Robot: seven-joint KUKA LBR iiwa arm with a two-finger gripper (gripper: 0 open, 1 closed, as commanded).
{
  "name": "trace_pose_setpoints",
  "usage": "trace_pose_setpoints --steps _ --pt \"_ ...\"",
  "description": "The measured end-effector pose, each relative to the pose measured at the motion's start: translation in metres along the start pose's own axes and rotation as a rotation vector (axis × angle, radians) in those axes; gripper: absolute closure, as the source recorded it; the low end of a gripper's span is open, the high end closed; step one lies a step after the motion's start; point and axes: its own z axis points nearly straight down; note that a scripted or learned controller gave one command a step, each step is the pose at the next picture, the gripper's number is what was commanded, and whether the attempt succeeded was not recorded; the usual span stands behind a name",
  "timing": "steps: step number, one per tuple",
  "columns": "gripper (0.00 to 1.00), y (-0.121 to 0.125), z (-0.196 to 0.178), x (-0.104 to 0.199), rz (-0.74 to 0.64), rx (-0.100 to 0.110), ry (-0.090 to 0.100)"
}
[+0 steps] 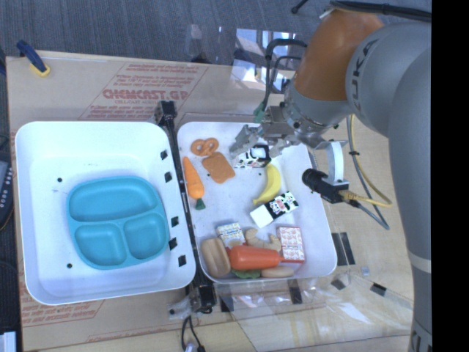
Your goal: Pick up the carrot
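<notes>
The carrot [192, 177] is a small orange toy with a green tip. It lies lengthwise along the left wall of the right bin [316, 218], in the bin's upper half. My gripper [253, 144] hovers over the top middle of that bin, to the right of the carrot and a little farther back, apart from it. A small black-and-white toy [257, 156] lies right under the gripper. The grey arm with its orange band [333, 50] comes in from the upper right.
Between gripper and carrot lie a pretzel [204, 147] and a brown slab [218, 168]. A banana [269, 184], a black-and-white box [275, 207], a red sausage [253, 257], a bun [215, 257] and small packets crowd the right bin's lower half. The left bin [29, 134] holds a blue divided tray [117, 221].
</notes>
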Motion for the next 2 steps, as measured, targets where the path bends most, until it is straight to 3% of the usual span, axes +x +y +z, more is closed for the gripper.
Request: trace_pose_setpoints --steps 1,2 --pt "0.00 0.006 0.136 0.007 -0.030 0.005 -0.004" --pt "0.00 0.026 0.151 0.006 -0.081 -0.009 -0.007"
